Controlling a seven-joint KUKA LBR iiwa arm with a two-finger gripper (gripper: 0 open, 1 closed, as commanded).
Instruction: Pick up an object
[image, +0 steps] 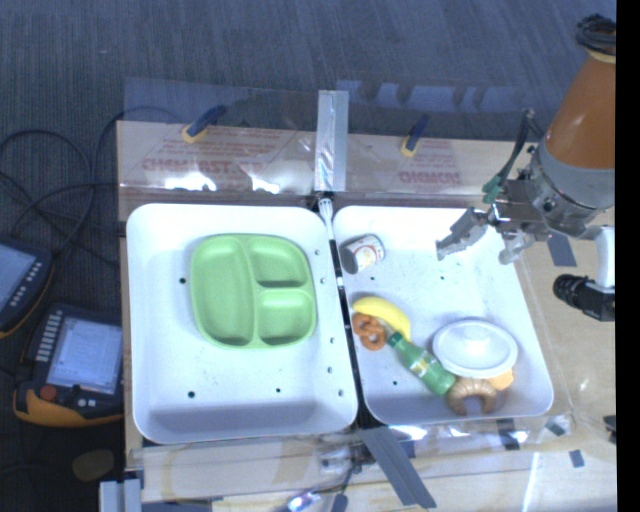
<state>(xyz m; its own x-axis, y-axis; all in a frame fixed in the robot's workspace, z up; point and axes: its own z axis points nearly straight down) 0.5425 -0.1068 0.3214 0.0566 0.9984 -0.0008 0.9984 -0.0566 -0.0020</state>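
My gripper hangs over the back right part of the right bin, open, with nothing between its fingers. In the right bin lie a small silvery round object by the left wall, a yellow banana, an orange pretzel-like piece, a green bottle on its side, a white bowl and a tan bread piece. The gripper is behind and to the right of all of them and touches none.
The left bin holds a green divided plate. A clear panel with a metal post stands behind the bins. A tablet and a pendant with cables lie on the floor at the left.
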